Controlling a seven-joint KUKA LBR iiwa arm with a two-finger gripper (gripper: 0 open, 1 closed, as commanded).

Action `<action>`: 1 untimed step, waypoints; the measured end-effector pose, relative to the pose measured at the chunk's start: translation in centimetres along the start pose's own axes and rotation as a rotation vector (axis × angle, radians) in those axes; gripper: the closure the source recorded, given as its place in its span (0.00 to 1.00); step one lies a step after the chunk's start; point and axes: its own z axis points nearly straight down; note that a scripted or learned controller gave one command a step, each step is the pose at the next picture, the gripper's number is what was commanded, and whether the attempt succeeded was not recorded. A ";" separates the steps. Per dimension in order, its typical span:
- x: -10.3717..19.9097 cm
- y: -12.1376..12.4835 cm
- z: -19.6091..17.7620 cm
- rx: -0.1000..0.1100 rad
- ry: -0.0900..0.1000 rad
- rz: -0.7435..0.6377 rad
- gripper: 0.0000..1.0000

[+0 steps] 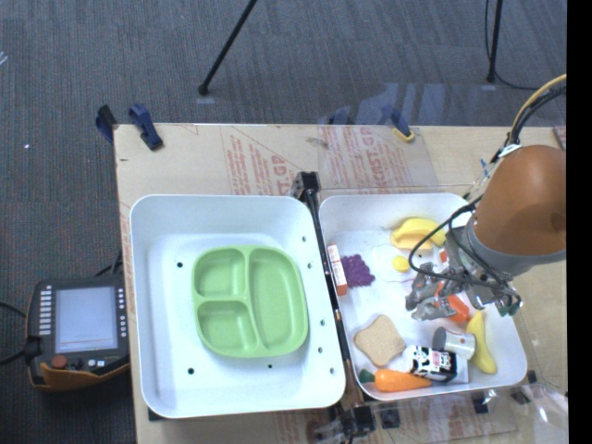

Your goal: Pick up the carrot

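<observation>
Orange toy carrot (403,380) lies at the right bin's (370,213) front edge; likely light, rigid, slippery, best pinched mid-body. Gripper (435,296) hovers behind it, opening impossible to tell

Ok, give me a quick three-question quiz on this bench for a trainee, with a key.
1. True or false: the carrot lies in the right bin.
2. What sits in the left bin? A) a green divided plate B) a slice of bread C) a banana
3. Fill in: the slice of bread lies just ____ the carrot in the camera view.

Key: 1 true. 2 A, the green divided plate. 3 above.
</observation>
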 end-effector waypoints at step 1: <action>1.7 2.5 4.9 0.004 0.000 -0.177 1.00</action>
